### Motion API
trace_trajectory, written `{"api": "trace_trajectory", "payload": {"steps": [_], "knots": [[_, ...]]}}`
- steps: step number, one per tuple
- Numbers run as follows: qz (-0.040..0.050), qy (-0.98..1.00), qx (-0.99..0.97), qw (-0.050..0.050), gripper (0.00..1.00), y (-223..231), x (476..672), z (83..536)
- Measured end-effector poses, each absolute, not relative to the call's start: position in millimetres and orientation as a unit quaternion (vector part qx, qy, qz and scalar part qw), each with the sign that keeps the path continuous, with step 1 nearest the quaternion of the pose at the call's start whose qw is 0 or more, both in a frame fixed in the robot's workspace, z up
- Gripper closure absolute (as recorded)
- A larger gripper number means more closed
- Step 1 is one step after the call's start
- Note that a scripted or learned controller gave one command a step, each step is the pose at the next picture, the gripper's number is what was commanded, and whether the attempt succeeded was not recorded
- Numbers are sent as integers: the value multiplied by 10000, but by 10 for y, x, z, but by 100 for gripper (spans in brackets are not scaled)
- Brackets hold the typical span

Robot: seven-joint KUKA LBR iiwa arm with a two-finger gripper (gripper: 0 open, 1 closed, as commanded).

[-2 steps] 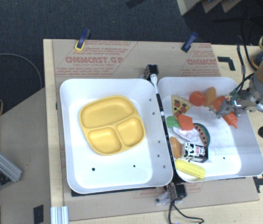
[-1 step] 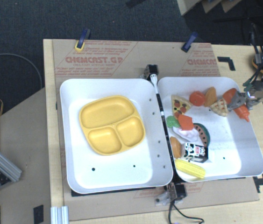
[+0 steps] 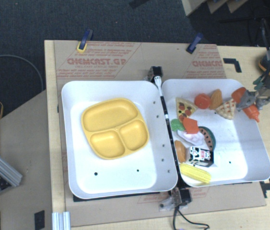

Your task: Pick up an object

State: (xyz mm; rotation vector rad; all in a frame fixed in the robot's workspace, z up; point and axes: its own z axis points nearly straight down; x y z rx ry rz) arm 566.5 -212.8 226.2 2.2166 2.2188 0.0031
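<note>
The gripper is sitting at the right bin's far right rim, its fingers' state impossible to tell. Just left of it, a pizza slice, an orange piece and a red tomato are lying in a row; 1 yellow tray is resting well left.

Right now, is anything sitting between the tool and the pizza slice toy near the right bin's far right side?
Nothing visible blocks it. The tool sits at the right bin's right edge, just beside the pizza slice toy. Orange toy pieces crowd close around the tool itself.
</note>
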Motion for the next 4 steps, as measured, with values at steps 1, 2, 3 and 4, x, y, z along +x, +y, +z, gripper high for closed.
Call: {"api": "trace_trajectory", "payload": {"steps": [1, 2, 3, 4], "knots": [[5, 7089, 7053, -8, 100, -1599, 5659, 2368], [4, 7093, 7049, -14, 100, -998, 5714, 2397], [-1, 7084, 7058, -15, 100, -481, 5688, 2462], [-7, 7086, 7056, -17, 100, 109, 5583, 2427]]}}
